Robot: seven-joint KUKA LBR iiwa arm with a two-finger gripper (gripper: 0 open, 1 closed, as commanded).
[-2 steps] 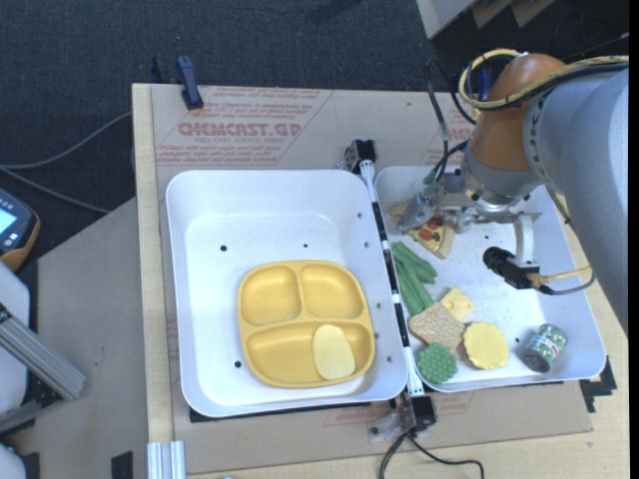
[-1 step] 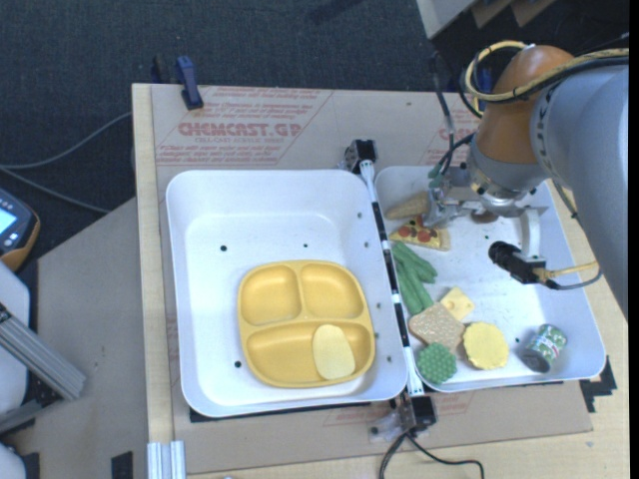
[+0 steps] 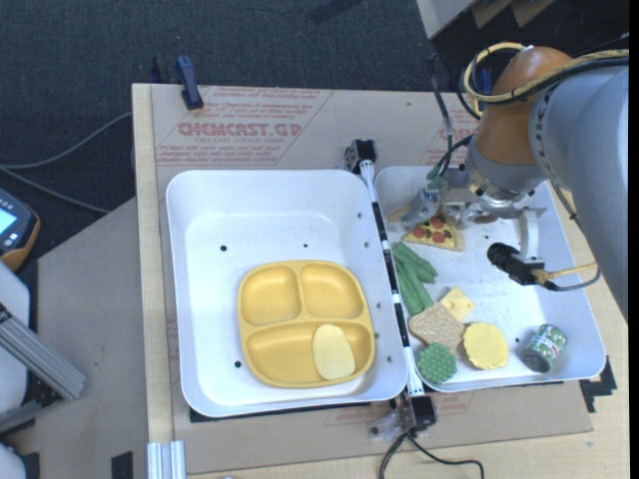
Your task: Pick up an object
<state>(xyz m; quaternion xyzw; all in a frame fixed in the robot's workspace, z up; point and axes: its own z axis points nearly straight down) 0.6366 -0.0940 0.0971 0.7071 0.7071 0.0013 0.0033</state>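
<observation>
**Arm low over the right bin's far corner**

Dark carpet surrounds the pale wooden surface [image 3: 250, 133] carrying two white bins. From where I stand, the grey arm's jaws [image 3: 431, 200] hang over the right bin [image 3: 574, 312], just above a toy pizza slice [image 3: 436, 233]; whether they are open or closed, I cannot tell. Nearby lie green pea pods [image 3: 411, 275]. A yellow divided plate [image 3: 300, 319] sits in the left bin [image 3: 200, 267].

We see two smooth, glossy white plastic bins [image 3: 190, 267], a matt yellow plastic divided plate [image 3: 270, 297] and a rough brown paper-covered counter [image 3: 250, 128] with red print.
</observation>
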